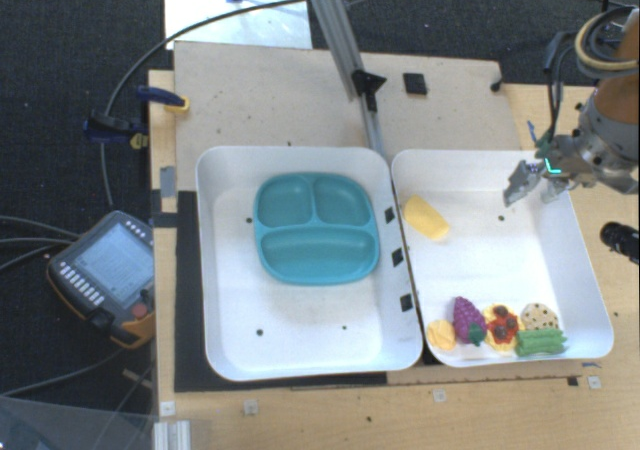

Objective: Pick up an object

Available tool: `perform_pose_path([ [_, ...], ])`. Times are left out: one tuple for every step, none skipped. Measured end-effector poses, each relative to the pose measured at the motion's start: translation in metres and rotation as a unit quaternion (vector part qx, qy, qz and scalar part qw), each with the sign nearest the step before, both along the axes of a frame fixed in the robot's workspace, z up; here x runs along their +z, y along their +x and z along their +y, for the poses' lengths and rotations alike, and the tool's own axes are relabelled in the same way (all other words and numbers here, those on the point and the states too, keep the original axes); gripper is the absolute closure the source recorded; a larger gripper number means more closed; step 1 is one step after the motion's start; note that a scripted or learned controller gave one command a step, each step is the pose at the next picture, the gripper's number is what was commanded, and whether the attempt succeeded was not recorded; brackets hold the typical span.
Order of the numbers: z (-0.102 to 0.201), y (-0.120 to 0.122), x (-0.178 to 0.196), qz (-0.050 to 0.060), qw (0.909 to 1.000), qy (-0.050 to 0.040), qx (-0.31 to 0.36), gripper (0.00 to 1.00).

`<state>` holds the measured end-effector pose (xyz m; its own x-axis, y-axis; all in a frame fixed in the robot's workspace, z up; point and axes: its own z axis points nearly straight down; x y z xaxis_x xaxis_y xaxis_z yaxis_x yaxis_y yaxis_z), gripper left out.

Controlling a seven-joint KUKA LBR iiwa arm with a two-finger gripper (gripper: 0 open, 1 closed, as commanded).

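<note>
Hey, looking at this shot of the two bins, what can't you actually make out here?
- Gripper, camera view: fingers small and blurred, so open or shut is unclear.
- Arm: cut off by the right edge above the wrist.
- Toy foods at the right bin's near edge: purple grapes and a green piece overlap their neighbours; too small to identify exactly.
- Teach pendant screen: unreadable.

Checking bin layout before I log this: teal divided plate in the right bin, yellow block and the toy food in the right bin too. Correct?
Not quite. The camera view shows the teal divided plate in the left bin, not the right one. The rest holds: the yellow block lies in the right bin, and the toy food sits along that bin's near edge.
</note>
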<state>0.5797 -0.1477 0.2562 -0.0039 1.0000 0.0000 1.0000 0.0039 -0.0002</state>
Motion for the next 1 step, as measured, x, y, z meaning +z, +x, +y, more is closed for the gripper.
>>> perform_pose_path([
  [0.0000,0.0005,0.0010,-0.001,1.0000,-0.0002,0.000,0.00],
])
